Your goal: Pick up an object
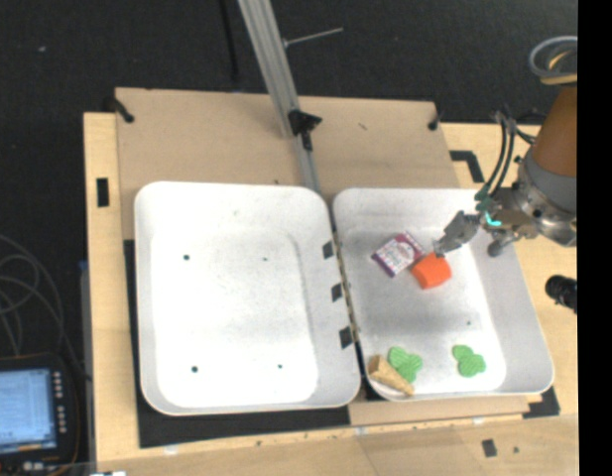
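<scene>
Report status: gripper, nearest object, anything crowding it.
Gripper over right bin, holding nothing seen. Orange block just below-left of it. Purple packet touching the block's left side.

You have a metal pole (276,62) slanting over the wooden bench (216,137). A small screen (23,405) glows at lower left, beside loose cables (28,286).

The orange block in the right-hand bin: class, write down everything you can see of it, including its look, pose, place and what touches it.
The orange block is a small, solid-looking, boxy piece, bright orange and matte. It lies slightly turned on the floor of the right bin, in its upper middle. A purple-and-white packet sits close at its upper left, seemingly touching it or nearly so. The gripper is just up and to its right, not holding it.
</scene>
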Controlling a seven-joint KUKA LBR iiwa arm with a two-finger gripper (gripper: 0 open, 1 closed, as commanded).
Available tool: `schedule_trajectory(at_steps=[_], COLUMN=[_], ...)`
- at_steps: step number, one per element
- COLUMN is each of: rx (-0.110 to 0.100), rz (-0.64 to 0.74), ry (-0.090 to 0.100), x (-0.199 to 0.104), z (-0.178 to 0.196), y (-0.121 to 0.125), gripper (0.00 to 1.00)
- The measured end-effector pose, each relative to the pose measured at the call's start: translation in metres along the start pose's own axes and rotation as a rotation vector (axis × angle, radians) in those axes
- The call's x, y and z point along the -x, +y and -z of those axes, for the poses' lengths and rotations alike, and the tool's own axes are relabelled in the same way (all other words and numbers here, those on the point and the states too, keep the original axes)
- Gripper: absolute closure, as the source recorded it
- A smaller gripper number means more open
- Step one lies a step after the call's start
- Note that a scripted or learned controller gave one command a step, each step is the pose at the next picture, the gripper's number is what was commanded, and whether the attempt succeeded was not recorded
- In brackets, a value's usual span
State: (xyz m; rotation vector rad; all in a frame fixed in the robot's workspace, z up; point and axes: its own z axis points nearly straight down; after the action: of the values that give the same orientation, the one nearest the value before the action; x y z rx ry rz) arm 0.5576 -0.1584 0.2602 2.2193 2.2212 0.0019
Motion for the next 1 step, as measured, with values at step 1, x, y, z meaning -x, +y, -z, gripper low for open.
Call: schedule_trajectory(at_steps=[1], rx=[-0.004], rz=[-0.003], ry=[-0.001], x=[0.0010], z=[-0.0432], y=[-0.0053], gripper=[0.00])
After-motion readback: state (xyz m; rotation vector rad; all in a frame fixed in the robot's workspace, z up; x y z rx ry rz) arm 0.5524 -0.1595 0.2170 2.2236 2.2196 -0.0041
